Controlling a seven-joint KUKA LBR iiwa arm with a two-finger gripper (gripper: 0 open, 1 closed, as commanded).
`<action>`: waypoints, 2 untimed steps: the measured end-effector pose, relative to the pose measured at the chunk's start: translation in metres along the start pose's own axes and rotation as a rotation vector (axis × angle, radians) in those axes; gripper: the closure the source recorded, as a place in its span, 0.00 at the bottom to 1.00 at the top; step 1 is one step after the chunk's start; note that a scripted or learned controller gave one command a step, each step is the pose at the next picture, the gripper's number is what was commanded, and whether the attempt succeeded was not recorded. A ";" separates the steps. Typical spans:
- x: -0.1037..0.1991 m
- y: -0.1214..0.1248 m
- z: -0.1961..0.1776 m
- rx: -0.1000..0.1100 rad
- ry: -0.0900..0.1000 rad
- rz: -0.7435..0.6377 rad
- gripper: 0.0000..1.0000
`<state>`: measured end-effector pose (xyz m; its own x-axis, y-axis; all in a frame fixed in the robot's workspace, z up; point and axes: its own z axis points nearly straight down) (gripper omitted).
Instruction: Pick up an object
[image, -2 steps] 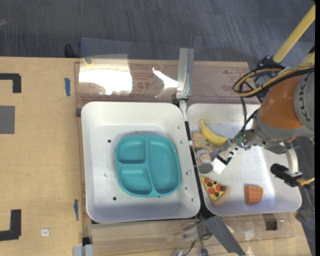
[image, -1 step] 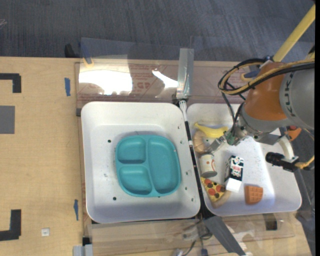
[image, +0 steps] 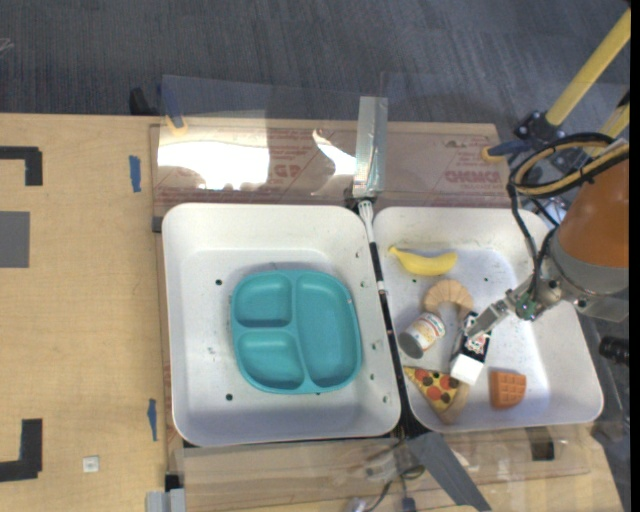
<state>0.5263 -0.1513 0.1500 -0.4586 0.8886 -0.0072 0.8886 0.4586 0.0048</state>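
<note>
Right bin (image: 575, 395) on the counter (image: 80, 300) carries the loose items; left bin (image: 190, 250) carries a teal divided tray (image: 297, 331).

Arm enters from 3 o'clock. Pincer (image: 482, 320) hangs over the middle of the right bin, fingers pointing toward 8 o'clock, slanted down and left. Finger spread too small to read; cannot tell whether released or clenched. Nothing seen between the fingers.

Nearest candidate: a small black-and-white bottle (image: 470, 356), just beside the pincer tip at its 6–7 o'clock. The long axis runs roughly 12 to 6 with a slight lean, white cap at the lower end. Tip and bottle top look to be touching or nearly so; cannot say which.

Other things, taken from the pincer:
- croissant (image: 449, 295), near, at 10 o'clock
- small can (image: 424, 332), on its side, at 8–9 o'clock
- banana (image: 424, 261), further off at 11 o'clock, long axis 9 to 3
- pizza slice (image: 437, 389), at 7 o'clock, past the bottle
- orange waffle piece (image: 507, 388), at 5 o'clock

Judgement: the bottle is the likely target. The move turns on a short drop toward 6–7 o'clock, with the finger line set across the bottle's long axis. The croissant and can sit close enough to be nudged.
</note>
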 end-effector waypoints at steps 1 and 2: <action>0.030 0.013 0.060 -0.005 -0.003 0.144 0.00; 0.029 0.014 0.048 -0.011 -0.008 0.146 1.00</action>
<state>0.5260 -0.1195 0.1015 -0.3243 0.9459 -0.0133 0.9457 0.3245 0.0174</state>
